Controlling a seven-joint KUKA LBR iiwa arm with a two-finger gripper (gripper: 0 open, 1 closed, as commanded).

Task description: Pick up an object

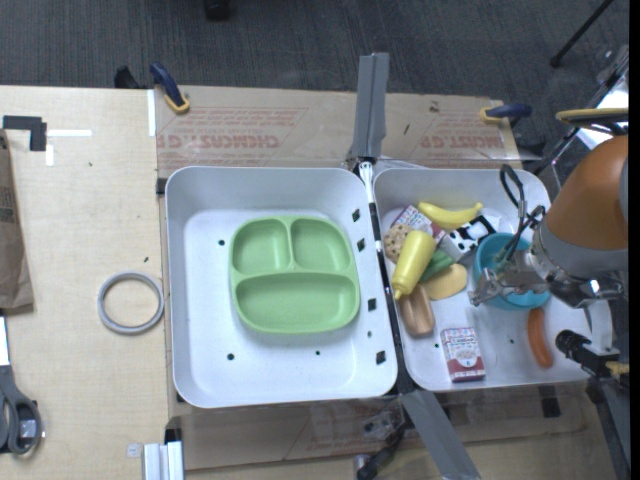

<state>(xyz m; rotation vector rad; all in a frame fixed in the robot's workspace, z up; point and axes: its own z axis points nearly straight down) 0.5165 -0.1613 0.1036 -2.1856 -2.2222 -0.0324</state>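
The right bin (500,368) holds several toy items. A yellow banana (449,212) lies at its back, and a yellow bottle (411,261) leans across the left side. Beside the bottle are a tan bun (417,311) and a small red and white box (463,353). An orange sausage (539,336) lies at the right. My gripper (490,290) hangs low in this bin, at the left rim of a blue bowl (497,259). The arm's wrist and orange band (598,193) cover the bin's right side.
The left bin (200,348) carries a green divided plate (295,273). A grey ring (131,301) lies on the bench to the left. Scissors (17,418) sit at the bottom left corner. Blue and yellow clamps (170,86) hold the cardboard at the back.
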